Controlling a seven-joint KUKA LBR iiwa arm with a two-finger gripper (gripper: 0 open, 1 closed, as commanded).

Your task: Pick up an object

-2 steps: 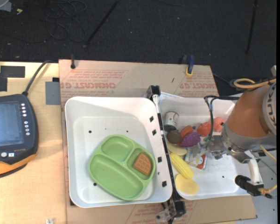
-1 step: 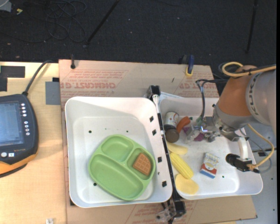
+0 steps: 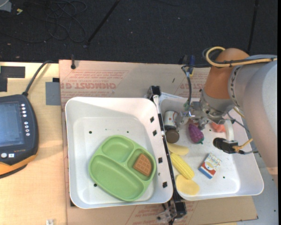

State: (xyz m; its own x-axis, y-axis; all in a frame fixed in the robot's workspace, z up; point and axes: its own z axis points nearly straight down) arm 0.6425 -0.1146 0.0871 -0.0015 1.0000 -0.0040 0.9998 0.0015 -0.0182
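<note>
My gripper (image 3: 195,120) is low in the back of the right bin (image 3: 246,184), right above a purple grape-like toy (image 3: 195,134) and close to it or touching it. Whether the toy is gripped cannot be made out. A silver can (image 3: 170,121) lies on its side just to the left of the gripper. A small red-pink object (image 3: 219,126) peeks out to the right of the gripper, partly hidden by the wrist.
In the right bin there is also a pale yellow slice (image 3: 178,149), a corn cob (image 3: 182,166), a yellow round piece (image 3: 188,187) and a small white, red and blue box (image 3: 210,165). The left bin (image 3: 84,121) holds a green divided plate (image 3: 113,170) with a waffle (image 3: 143,164).
</note>
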